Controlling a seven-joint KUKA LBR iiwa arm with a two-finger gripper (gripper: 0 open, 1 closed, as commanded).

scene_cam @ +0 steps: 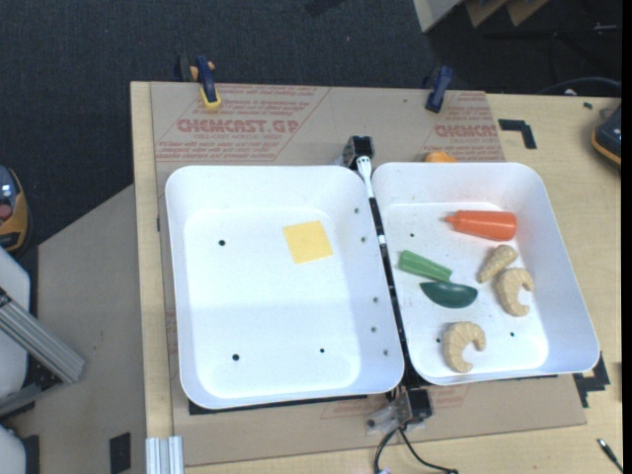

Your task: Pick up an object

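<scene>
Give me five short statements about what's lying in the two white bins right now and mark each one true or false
1. The yellow square lies in the left bin. True.
2. The orange carrot lies in the left bin. False: it lies in the right bin, near its far side.
3. Three tan croissant-shaped pieces lie in the right bin. True.
4. The green stick lies on top of the yellow square. False: it lies in the right bin, beside the dark green piece.
5. The left bin holds five things. False: one, the yellow square.
</scene>
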